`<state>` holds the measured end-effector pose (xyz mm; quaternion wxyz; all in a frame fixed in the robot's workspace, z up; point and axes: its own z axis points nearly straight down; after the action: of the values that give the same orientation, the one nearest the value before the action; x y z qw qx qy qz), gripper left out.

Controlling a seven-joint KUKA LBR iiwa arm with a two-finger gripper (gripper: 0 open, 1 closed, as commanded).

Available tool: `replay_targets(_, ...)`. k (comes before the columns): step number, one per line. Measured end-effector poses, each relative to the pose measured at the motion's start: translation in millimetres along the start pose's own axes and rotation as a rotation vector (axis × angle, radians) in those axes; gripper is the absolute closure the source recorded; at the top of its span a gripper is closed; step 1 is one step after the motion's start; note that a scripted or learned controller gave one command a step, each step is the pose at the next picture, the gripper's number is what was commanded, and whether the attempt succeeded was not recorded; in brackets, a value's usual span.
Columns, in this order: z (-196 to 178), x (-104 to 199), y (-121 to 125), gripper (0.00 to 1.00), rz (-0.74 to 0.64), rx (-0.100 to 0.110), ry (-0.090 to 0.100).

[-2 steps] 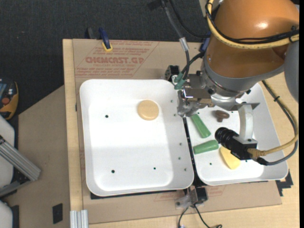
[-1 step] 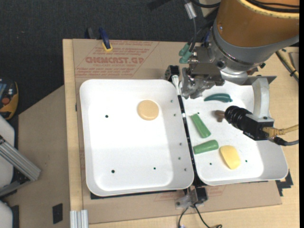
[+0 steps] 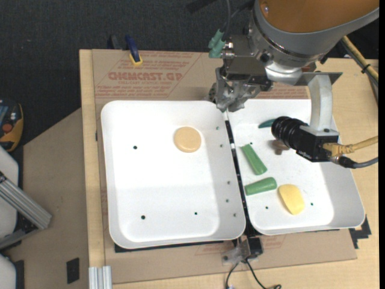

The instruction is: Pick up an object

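My gripper (image 3: pixel 226 101) hangs over the far end of the divider between the two white bins, with the grey and orange arm above it. A round tan disc (image 3: pixel 188 139) lies in the left bin (image 3: pixel 120 161), well to the gripper's left and nearer the camera. The right bin (image 3: pixel 337 203) holds a green stick (image 3: pixel 253 159), a shorter green piece (image 3: pixel 260 186) and a yellow lump (image 3: pixel 292 198), all nearer the front than the gripper. A dark green item (image 3: pixel 265 124) is partly hidden by a black cylinder. I see nothing held in the gripper.
A black cylinder (image 3: pixel 299 138) on a white bracket (image 3: pixel 321 110) juts over the right bin, with a yellow hose (image 3: pixel 361 146) leading off right. A blue and yellow clamp (image 3: pixel 133 50) sits on the cardboard sheet (image 3: pixel 150 74) behind the bins.
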<state>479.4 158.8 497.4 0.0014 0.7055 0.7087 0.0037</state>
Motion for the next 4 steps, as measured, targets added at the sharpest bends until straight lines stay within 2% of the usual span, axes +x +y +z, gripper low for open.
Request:
replay_targets(1,-40,26,0,1.0,0.001,0.001,0.0)
replay_targets(2,-36,68,47,1.0,0.002,0.003,-0.002)
replay_targets(3,-37,66,65,1.0,0.005,0.003,-0.002)
replay_targets(4,-37,65,65,0.0,0.005,0.004,-0.002)
